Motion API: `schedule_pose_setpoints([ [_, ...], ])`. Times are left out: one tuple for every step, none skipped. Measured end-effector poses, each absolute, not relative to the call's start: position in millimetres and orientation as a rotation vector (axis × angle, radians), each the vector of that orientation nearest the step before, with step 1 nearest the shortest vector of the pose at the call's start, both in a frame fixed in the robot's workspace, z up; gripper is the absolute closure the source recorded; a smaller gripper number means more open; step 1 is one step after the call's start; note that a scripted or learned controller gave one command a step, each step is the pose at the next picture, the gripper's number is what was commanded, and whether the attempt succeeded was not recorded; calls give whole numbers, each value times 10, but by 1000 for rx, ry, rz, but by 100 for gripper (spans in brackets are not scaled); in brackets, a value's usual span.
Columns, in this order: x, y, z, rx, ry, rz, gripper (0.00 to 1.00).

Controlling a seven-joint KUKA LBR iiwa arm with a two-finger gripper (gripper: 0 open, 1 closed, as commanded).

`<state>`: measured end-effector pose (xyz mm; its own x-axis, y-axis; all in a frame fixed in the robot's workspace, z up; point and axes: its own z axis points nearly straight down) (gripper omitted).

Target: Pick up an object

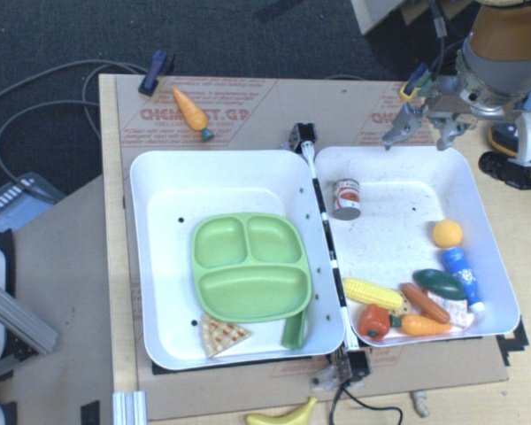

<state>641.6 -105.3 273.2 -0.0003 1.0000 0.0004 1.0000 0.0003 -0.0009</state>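
My gripper hangs above the far rim of the right bin, open, its two fingers spread with nothing between them. In that bin a small can lies near the left wall. An orange ball and a blue bottle sit at the right side. At the near end lie a corn cob, a tomato, a carrot, a sausage and a dark green vegetable.
The left bin holds a green divided plate, a cracker slice and a green piece. A toy carrot and a blue clip lie on the cardboard behind it. A banana sits at the bench's front edge.
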Motion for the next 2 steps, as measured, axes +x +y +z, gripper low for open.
schedule_pose_setpoints([
  [6493,-1630,2149,-2222,-2219,3,0],
  [6115,-2208,1914,-2223,-2219,3,0],
])
